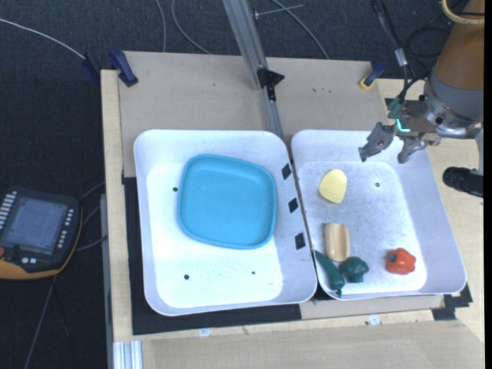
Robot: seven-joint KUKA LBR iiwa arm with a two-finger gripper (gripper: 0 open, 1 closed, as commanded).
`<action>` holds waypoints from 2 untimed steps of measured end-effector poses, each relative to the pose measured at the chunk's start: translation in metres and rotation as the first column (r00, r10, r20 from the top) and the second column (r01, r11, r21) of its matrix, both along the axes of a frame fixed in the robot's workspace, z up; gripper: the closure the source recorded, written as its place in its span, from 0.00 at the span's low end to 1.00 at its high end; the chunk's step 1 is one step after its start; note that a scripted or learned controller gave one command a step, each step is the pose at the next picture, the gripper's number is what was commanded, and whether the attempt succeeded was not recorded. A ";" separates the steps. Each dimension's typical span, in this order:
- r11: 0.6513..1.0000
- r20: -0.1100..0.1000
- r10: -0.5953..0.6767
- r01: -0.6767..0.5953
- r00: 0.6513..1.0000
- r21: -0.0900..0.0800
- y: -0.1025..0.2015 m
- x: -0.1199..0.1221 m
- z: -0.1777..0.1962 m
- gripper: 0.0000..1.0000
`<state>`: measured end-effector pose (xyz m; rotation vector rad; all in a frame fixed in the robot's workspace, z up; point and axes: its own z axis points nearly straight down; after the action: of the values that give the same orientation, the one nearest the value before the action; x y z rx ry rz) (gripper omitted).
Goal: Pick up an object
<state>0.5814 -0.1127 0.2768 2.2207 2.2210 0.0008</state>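
In the camera view the gripper hangs with its fingers spread wide and empty over the right bin, its back edge, well apart from the yellow object, so a straight descent would likely close on nothing.

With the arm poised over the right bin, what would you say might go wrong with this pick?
1. The open claw hangs over the bin's far edge, apart from every item; a straight descent would likely close on nothing.
2. The tan cylinder lies close to the green toy, so a grab there may catch or push both.
3. The green toy sits against the bin's near-left wall, leaving little room for a finger.
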 end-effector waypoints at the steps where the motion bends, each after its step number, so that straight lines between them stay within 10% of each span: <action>1: 1.000 0.000 0.000 0.000 1.000 0.000 0.000 0.000 0.000 0.00; 2: 1.000 -0.005 0.000 0.000 1.000 0.001 0.001 0.004 -0.061 0.00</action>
<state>0.5853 -0.1115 0.2154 2.2235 2.2244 -0.0045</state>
